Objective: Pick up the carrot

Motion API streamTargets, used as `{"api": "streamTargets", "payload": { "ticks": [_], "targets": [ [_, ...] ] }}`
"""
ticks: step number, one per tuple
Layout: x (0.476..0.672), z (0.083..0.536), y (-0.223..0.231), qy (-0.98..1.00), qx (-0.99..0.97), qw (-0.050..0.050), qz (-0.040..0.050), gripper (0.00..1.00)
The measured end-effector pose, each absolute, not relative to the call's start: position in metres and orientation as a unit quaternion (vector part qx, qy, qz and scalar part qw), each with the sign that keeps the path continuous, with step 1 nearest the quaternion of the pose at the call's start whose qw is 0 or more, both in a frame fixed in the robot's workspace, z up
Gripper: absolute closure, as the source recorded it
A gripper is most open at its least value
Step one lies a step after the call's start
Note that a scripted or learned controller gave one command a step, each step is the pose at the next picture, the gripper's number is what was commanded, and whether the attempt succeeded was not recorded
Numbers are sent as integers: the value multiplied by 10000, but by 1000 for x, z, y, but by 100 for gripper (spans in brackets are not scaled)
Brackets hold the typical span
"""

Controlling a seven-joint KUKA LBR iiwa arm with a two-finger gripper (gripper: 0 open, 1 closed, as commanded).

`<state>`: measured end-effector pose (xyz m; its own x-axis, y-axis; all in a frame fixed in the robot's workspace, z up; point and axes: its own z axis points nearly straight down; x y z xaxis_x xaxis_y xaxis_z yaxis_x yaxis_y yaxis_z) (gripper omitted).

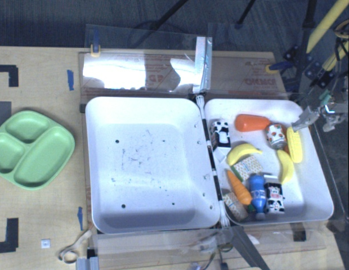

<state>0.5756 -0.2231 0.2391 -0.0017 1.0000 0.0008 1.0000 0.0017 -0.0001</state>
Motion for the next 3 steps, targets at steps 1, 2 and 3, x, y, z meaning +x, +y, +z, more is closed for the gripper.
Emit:
{"api": "streamTargets", "payload": {
  "ticks": [1,2,3],
  "targets": [
    [526,243,-183,-6063,-7952,15,3,0],
    [497,131,-212,-6014,-7990,50,-9,0],
    [481,90,-171,-6014,-7989,9,1,0]
  ]
}}
